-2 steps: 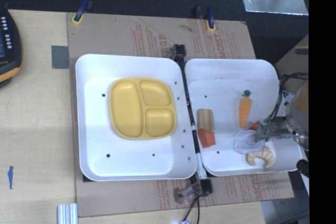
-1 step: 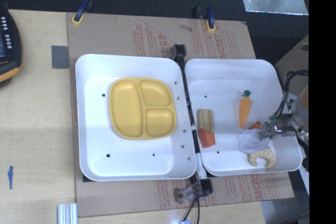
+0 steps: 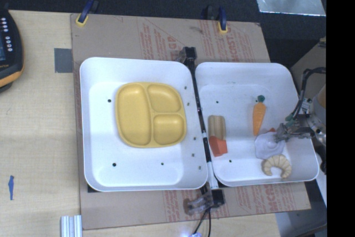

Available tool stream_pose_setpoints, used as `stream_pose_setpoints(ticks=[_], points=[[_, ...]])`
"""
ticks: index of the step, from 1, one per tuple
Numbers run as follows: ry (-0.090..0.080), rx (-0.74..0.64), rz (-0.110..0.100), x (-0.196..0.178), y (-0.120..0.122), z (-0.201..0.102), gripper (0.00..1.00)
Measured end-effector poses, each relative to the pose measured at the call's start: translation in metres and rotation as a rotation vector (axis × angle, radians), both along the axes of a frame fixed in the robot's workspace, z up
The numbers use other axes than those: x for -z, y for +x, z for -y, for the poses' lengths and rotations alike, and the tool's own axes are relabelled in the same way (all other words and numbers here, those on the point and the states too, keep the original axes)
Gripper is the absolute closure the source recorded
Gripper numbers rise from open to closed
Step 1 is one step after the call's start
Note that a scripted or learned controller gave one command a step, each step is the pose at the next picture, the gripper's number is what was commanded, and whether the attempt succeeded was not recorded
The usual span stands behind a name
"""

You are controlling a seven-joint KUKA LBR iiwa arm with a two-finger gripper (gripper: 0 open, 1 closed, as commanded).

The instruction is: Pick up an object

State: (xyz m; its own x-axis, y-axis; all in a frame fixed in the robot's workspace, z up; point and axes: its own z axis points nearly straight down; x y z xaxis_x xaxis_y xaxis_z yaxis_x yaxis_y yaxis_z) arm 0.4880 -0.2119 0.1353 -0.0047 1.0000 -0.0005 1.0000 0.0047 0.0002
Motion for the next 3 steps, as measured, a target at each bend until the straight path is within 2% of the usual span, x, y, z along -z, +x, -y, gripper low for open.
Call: stream_pose_setpoints(ticks=[1,2,3], points=[[0.0,0.001,-0.001,0.0,-0.001,0.0,0.0],[-0.002,-0.006,0.005,0.044,0.055,-0.046,0.0],[-0.003,-0.001,0.003,0.042,0.103,0.001,0.0]])
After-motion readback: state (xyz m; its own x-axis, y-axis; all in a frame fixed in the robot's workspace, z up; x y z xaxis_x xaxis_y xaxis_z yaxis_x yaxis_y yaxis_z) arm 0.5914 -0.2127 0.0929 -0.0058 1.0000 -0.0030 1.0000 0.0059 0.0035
